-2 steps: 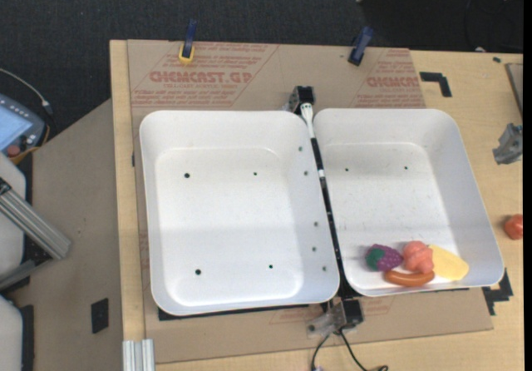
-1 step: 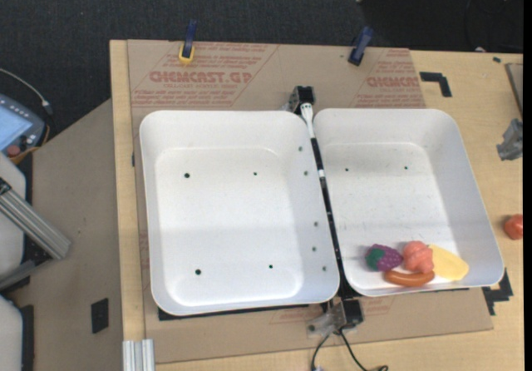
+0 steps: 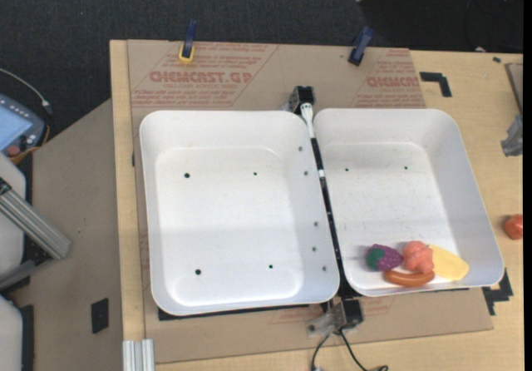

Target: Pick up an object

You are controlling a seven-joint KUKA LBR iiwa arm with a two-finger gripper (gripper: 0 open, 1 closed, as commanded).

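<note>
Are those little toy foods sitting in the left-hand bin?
No, the purple toy, the orange-pink toy, the yellow piece and the sausage-shaped toy all lie in the near corner of the right bin.

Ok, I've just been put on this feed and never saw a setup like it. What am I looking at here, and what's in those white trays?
You are looking down at a slant from a single fixed camera above a bench covered with brown board. Two shallow white bins sit on it side by side. The left bin has a few small dark dots on its floor. The right bin holds a small cluster of toy foods in its near corner: a purple bunch like grapes, a pink-orange lumpy piece, a yellow piece and a reddish sausage shape, all close together or touching. A small orange thing lies outside the bins on the bench at the right. Blue clamps pin the board at the far edge. The job is to pick up an object; the cluster lies untouched.
</note>
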